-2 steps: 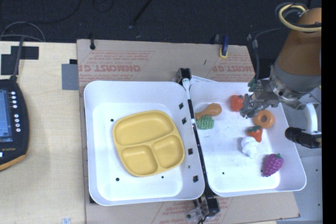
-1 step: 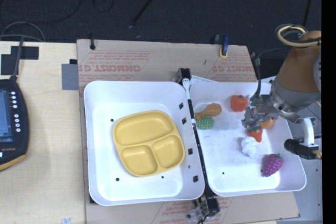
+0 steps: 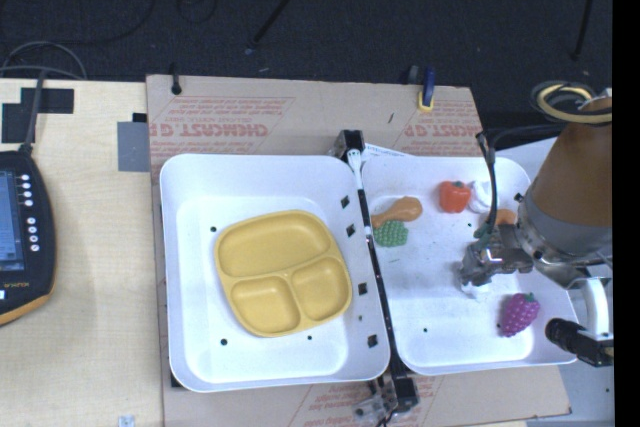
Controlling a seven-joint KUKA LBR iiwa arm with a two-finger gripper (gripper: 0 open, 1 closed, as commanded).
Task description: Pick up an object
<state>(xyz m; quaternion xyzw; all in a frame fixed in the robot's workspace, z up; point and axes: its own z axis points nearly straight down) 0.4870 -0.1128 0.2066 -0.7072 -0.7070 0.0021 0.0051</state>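
The right white bin (image 3: 440, 345) holds several toy foods. A tan drumstick (image 3: 398, 210) and a green broccoli piece (image 3: 390, 234) lie near its left wall. A red tomato (image 3: 454, 196) sits toward the back. A purple grape bunch (image 3: 518, 313) lies at the front right. A small orange piece (image 3: 506, 216) peeks out beside the arm. My gripper (image 3: 484, 267) hangs low over the right half of this bin, between the tomato and the grapes, just left of the grapes. No object shows between its fingers.
The left white bin (image 3: 190, 335) carries a yellow divided plate (image 3: 283, 270). A black clamp rail (image 3: 362, 245) runs between the bins. A teach pendant (image 3: 22, 235) lies on the bench at far left. The arm's grey body (image 3: 580, 185) covers the right bin's right edge.
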